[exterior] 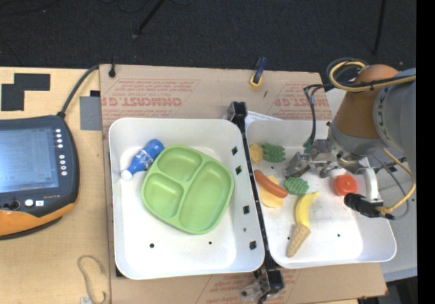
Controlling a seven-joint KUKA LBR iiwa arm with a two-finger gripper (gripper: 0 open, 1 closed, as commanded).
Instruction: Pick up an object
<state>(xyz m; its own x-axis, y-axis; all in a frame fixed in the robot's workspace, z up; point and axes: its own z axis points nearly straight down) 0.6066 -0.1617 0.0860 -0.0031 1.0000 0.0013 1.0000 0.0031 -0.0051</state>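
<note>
Green, knobbly toy vegetable (296, 185) lies just below the hand (299, 163), whose grip I cannot tell.

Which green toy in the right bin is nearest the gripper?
The lower green piece, just below the gripper and above the banana. The other green toy lies farther left, beside the bin's divider.

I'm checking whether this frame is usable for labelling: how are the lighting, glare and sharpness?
Camera view: lighting is even and bright over both bins, with the floor behind dark; the left bin looks slightly washed out, without hard glare; shadows under the green plate and banana are soft; small toys are a little fuzzy, and the gripper area is cluttered and hard to resolve.
</note>
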